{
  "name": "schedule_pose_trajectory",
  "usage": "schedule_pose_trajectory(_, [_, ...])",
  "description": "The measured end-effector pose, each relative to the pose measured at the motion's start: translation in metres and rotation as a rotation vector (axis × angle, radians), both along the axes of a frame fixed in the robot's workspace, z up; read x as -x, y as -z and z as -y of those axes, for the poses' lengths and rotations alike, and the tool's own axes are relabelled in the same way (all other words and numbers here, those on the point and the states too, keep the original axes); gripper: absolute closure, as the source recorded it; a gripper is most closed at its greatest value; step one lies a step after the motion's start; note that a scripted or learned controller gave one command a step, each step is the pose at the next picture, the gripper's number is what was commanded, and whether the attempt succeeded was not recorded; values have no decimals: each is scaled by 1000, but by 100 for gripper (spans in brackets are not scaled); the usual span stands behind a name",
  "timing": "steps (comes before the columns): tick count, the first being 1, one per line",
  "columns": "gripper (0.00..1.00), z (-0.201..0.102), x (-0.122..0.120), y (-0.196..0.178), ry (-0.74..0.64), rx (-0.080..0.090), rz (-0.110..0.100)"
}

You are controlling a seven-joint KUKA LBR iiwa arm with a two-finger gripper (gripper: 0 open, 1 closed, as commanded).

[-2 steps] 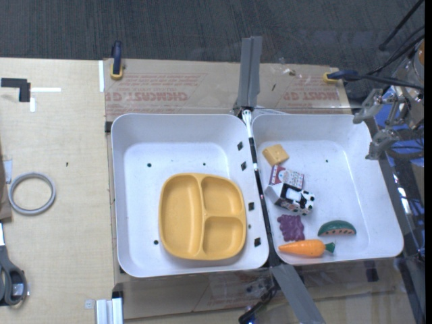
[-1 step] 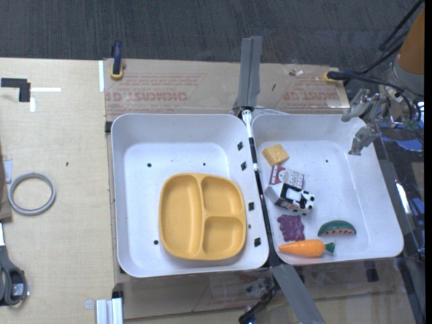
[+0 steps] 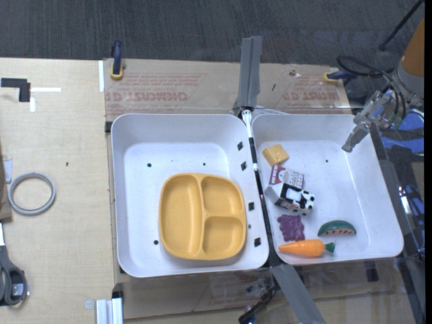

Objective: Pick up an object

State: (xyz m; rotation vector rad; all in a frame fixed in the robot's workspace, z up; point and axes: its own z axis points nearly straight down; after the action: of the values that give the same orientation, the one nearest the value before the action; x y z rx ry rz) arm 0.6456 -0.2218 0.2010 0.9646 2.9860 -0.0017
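Note:
The right bin [image 3: 378,181] holds several small toys. A yellow cracker [image 3: 275,155] lies near its left wall, with a small printed carton [image 3: 287,177] just below it. A black-and-white cow figure [image 3: 298,198] lies under the carton. Toward the front are purple grapes [image 3: 291,227], a watermelon slice [image 3: 336,229] and an orange carrot [image 3: 305,248]. My gripper [image 3: 352,142] hangs over the bin's back right corner, apart from all the toys, and nothing shows in it.
The left bin [image 3: 135,181] holds a yellow divided plate [image 3: 202,216]. A grey divider bar [image 3: 250,73] runs back between the bins. On the wooden bench to the left lie a tape ring [image 3: 30,193] and scissors [image 3: 12,283]. Cables [image 3: 364,66] hang at the back right.

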Motion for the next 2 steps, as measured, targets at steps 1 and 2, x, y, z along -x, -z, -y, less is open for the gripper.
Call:
schedule_pose_trajectory(1, [0, -11, 18, -74, -215, 1, 1])
schedule_pose_trajectory(2, [0, -1, -1, -26, -185, 0, -1])
